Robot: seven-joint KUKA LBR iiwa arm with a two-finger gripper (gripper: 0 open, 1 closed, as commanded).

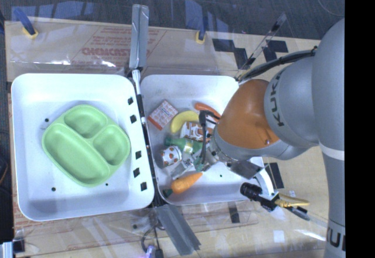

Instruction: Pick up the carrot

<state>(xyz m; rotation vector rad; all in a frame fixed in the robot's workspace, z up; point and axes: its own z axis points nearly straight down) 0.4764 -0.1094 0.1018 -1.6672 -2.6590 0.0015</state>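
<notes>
The carrot [186,182] is orange with a green stub at its left end. It lies near the front wall of the right bin [176,84], pointing up to the right. My gripper [201,156] reaches down from the orange wrist band into the cluttered middle of that bin, just above and right of the carrot's tip. The wrist hides much of the gripper. Nothing from the bin appears lifted.
Around the gripper lie a yellow banana [183,119], a red-and-white packet [163,114], a small round can [170,157], a green item [179,142] and a thin orange-red piece [207,108]. The left bin [35,192] holds a green divided plate [87,143].
</notes>
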